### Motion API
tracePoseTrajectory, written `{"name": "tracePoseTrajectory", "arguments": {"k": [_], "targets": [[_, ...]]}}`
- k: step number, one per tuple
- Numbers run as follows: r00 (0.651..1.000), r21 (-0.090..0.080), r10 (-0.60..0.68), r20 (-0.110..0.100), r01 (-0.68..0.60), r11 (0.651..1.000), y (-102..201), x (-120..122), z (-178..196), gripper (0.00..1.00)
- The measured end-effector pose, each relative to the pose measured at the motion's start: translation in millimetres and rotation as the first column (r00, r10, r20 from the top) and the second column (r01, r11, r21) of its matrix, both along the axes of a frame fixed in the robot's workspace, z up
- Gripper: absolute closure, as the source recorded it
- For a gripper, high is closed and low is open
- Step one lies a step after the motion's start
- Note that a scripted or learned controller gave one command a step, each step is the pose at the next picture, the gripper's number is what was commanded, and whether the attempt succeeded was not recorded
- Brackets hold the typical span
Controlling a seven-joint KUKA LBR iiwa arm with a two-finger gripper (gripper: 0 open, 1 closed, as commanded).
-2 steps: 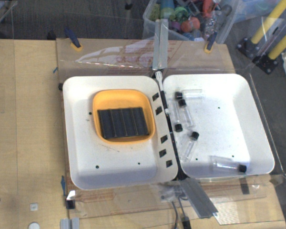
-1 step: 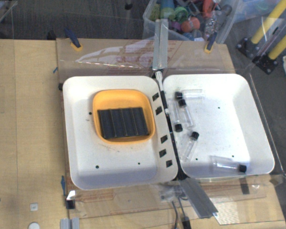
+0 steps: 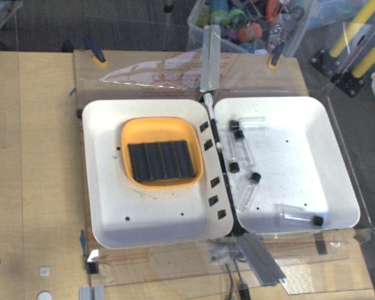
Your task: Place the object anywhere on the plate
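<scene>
plate (image 3: 162, 129) sitting in left bin (image 3: 100, 167), already bearing a dark ridged block (image 3: 160, 160). clear vials (image 3: 297, 215) lying in right bin (image 3: 300, 114) — pick step pending; next move calling for a reach-in and grasp.

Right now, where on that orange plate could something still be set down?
The orange plate is mostly covered by a dark ribbed block. Bare room is the strip between the block and the plate's far rim. The right bin holds scattered clear tubes.

Wooden bench (image 3: 31, 167) bears two white bins (image 3: 106, 224), side by side.
</scene>
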State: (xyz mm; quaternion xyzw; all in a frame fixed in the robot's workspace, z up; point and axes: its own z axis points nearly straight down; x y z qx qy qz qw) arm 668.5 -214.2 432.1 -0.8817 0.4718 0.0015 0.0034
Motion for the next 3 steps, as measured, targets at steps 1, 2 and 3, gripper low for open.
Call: {"name": "tracePoseTrajectory", "arguments": {"k": [1, 2, 3], "targets": [[0.946, -0.002, 0.323, 0.004, -0.323, 0.946, 2.8, 1.0, 0.2, 1.0], [0.757, -0.001, 0.653, 0.005, -0.653, 0.757, 0.7, 0.6, -1.1, 1.0], [0.707, 0.0, 0.707, 0.005, -0.707, 0.707, -6.4, 0.6, -1.5, 1.0]]}}
